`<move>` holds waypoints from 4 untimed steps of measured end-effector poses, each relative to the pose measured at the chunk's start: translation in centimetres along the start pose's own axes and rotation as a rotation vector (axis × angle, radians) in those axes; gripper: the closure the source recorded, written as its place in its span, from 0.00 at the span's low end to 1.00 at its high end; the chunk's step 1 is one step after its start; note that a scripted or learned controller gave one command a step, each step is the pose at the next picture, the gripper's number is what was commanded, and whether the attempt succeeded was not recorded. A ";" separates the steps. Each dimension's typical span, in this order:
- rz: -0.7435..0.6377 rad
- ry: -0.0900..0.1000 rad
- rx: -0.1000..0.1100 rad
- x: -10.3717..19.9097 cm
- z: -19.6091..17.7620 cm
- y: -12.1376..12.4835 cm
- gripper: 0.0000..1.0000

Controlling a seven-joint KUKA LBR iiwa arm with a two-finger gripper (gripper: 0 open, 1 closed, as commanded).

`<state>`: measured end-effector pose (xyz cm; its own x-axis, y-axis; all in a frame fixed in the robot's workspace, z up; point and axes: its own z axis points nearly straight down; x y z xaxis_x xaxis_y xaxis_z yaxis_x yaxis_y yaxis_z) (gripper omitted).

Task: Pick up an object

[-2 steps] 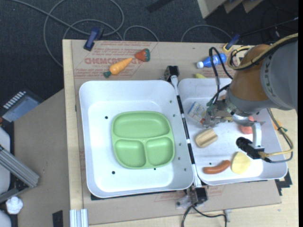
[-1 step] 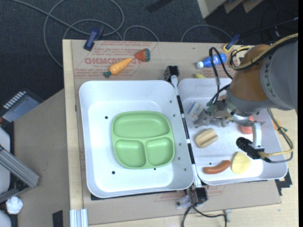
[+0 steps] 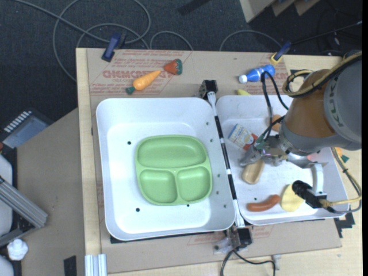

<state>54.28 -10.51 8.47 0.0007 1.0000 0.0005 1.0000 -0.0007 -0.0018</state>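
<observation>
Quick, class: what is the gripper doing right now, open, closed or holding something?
Gripper: cannot be told. It sits low in the right bin, just above a tan object.

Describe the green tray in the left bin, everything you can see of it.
The green tray is pale green, plastic by its look, with rounded corners. It has three compartments: one wide one on the far side and two smaller ones on the near side. It lies flat, right side up, near the middle of the left bin, slightly turned. Nothing else touches it.
</observation>
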 end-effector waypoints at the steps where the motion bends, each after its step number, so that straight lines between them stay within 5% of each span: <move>1: 0.000 0.001 0.001 0.7 0.0 -1.3 0.00; 2: -0.001 -0.001 -0.003 1.2 0.0 0.2 0.00; 3: 0.000 0.000 0.000 0.9 0.0 -2.1 0.00; 4: -0.001 -0.001 -0.003 0.3 0.0 2.2 0.00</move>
<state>56.51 -10.26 8.47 0.0000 1.0000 -0.0009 1.0000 0.0000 0.0015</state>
